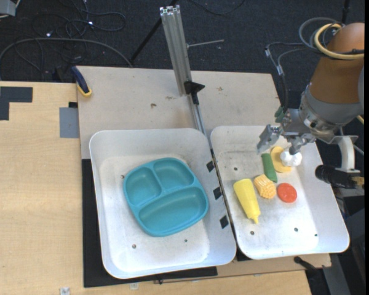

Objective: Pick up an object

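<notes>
Right now, on my one camera view, I am seeing the pincer (283, 142) hanging over the far part of the right bin (332, 235), its two fingers spread apart with nothing gripped between them. Just under and beside its fingertips a white and yellow piece (287, 160) is lying, with a green piece (269, 165) touching it on the left. Nearer the camera from the pincer, a corn cob (265, 187) is sitting just beside a yellow bottle (248, 200), and a red disc (287, 193) is lying close to the right of the cob. Well off to the pincer's left, a blue tray (166, 196) is resting in the left bin (104, 226).
</notes>
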Action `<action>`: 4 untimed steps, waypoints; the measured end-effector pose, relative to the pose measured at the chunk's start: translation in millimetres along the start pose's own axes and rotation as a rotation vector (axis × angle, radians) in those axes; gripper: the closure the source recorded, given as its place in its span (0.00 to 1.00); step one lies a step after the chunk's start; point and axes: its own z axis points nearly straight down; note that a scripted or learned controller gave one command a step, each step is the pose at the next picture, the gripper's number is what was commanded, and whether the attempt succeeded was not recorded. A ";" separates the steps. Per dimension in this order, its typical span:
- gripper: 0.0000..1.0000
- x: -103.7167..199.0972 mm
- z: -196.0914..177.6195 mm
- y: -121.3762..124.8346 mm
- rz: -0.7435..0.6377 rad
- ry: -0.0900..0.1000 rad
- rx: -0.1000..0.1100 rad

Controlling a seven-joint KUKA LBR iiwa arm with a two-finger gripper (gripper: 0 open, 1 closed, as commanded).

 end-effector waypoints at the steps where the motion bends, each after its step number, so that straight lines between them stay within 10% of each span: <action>1: 0.00 4.1 55.3 9.2 0.000 0.001 0.006; 3: 0.00 14.8 164.9 3.3 0.000 -0.002 -0.008; 4: 1.00 14.9 154.2 2.6 0.005 0.002 -0.004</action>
